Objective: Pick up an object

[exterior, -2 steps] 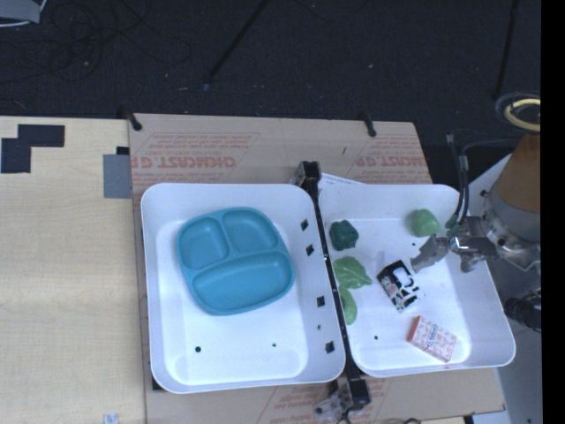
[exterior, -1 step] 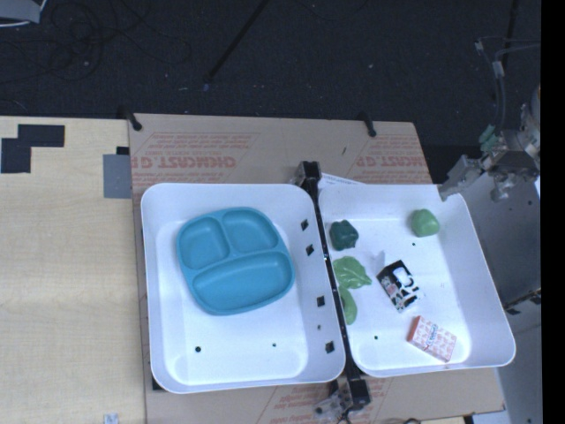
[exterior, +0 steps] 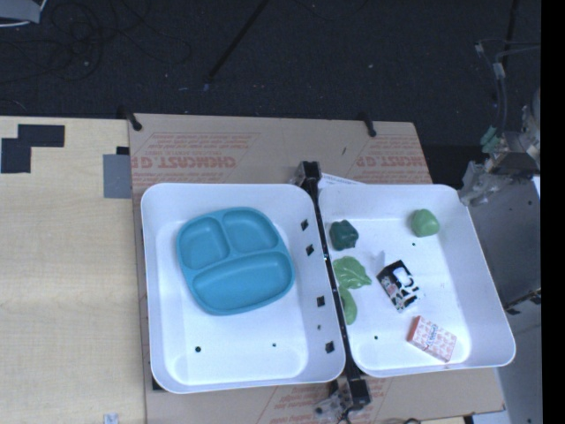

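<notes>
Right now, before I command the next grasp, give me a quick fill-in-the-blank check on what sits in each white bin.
1. The blue divided plastic plate lies in the ____ white bin.
2. The plate has ____ compartments.
3. The round light green ball sits near the right white bin's ____ corner.
4. The orange-patterned flat packet lies in the ____ bin.

Missing words: left; three; far right; right

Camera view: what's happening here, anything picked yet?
Nothing is picked yet. The arm sits at the right edge, outside the bins. The left bin holds a blue divided plate. The right bin holds a green ball, a dark green piece, a leafy green toy, a black-and-white item and a small orange box.
</notes>
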Motion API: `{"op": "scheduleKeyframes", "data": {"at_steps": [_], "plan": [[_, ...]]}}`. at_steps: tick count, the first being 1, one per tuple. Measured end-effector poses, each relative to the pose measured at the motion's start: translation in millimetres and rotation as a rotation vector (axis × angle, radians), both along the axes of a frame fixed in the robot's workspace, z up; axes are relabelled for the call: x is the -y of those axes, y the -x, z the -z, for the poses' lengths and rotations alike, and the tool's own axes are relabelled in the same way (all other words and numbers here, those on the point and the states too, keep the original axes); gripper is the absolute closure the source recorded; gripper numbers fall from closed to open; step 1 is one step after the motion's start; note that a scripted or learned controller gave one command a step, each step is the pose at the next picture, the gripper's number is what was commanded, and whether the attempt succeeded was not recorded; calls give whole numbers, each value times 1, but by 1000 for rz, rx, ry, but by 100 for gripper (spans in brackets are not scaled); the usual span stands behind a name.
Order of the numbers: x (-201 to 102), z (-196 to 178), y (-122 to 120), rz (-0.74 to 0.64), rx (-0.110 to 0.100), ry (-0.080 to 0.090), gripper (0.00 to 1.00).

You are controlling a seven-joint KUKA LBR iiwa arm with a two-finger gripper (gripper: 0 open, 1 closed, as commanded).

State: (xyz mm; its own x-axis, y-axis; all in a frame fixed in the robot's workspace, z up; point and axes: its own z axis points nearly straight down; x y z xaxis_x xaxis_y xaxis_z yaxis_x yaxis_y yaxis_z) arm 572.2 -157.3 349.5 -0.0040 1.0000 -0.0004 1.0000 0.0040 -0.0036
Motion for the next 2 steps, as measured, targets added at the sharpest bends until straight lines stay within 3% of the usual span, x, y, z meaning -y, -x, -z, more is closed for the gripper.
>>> {"op": "scheduleKeyframes", "data": {"at_steps": [1, 2], "plan": [[3, -186, 5, 2, 18, 5, 100], [-24, -138, 50, 3, -5, -3, 100]]}}
